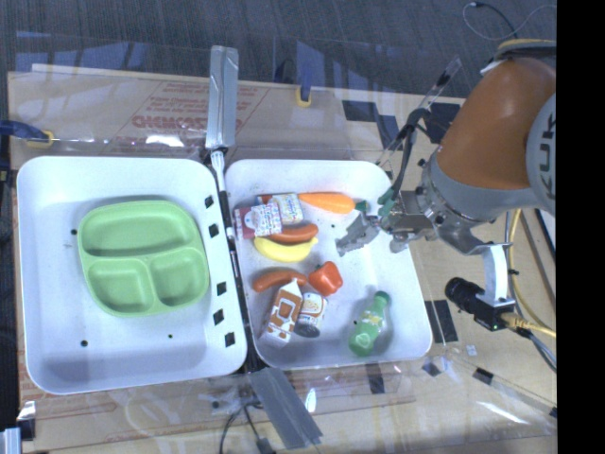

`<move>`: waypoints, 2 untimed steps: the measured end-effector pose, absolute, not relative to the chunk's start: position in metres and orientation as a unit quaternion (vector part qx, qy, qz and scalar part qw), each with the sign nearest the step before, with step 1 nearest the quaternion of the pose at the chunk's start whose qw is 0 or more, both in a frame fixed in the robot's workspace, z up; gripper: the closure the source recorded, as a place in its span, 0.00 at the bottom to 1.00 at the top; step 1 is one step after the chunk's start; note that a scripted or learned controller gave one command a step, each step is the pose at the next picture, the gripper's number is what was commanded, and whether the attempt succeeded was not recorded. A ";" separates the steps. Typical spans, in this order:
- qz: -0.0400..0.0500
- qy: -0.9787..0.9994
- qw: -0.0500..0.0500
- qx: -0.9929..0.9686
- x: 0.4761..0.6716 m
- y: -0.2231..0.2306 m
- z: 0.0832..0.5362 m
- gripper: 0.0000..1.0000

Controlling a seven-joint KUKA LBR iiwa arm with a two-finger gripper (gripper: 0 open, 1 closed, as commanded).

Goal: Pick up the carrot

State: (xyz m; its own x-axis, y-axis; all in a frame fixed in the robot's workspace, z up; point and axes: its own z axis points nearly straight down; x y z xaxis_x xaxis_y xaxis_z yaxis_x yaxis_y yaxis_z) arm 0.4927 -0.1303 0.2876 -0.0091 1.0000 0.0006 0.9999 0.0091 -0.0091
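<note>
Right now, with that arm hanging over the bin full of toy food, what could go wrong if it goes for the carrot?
1. The carrot lies tight against the bin's far wall, beside a red-labelled packet; the tool might bump either.
2. The tool sits toward the carrot's green end, so an off-centre grip might slip.
3. The sausage and banana lie close below and might get nudged.

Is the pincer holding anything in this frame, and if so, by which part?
Nothing is held. The pincer hangs open over the right white bin, just right of the orange carrot and not touching it.
</note>
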 end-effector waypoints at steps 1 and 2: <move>0.003 -0.786 0.005 -0.618 0.536 -0.080 0.187 0.00; -0.001 -0.806 -0.005 -0.592 0.574 -0.102 0.094 0.00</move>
